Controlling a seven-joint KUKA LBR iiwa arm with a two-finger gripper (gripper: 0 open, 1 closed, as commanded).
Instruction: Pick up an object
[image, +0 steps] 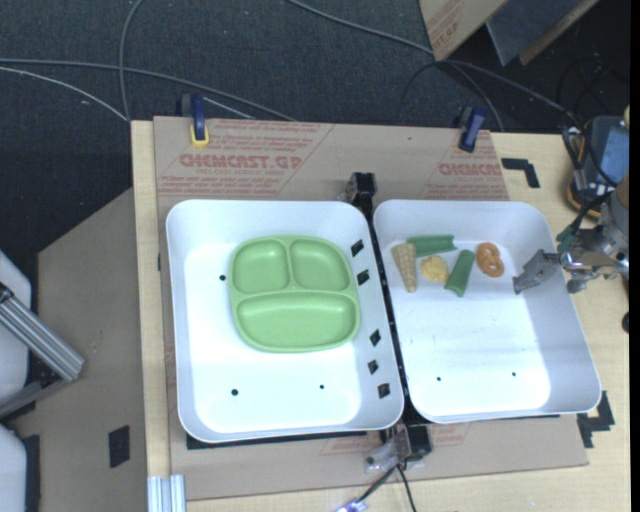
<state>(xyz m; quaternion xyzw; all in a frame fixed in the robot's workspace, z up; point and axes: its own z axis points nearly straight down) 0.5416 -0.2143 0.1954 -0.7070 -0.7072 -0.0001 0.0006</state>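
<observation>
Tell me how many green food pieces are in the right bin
2. One green piece lies flat along the back of the right bin; the other green piece sits tilted just right of the yellow item.

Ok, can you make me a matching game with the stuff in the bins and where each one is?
Things:
1. green divided plate
2. pretzel
3. corn cob
4. gripper

Places:
A. leftmost in the food row of the right bin
B. over the right bin's right side, near the rim
C. in the left bin
D. rightmost in the food row, upper part of the right bin

Pairs: 1-C, 2-D, 3-A, 4-B
</observation>
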